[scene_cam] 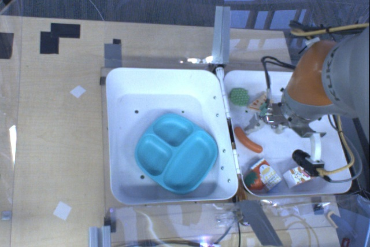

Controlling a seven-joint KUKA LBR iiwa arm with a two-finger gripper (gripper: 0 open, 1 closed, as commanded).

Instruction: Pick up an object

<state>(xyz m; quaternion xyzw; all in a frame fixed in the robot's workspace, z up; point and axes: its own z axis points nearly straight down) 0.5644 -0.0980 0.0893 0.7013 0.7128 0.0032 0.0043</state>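
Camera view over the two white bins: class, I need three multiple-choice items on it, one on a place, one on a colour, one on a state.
1. Where does the blue divided plate lie?
A. left bin
B. right bin
C. on the bench

2. What colour is the ball in the right bin?
A. red
B. green
C. yellow

3. How does the end effector stand?
A. over the plate
B. outside both bins
C. low in the right bin, above the sausage

Key: 1 A, the plate lies on the left bin's floor. 2 B, the ball is plainly green. 3 C, its tip is near the bin's left wall.
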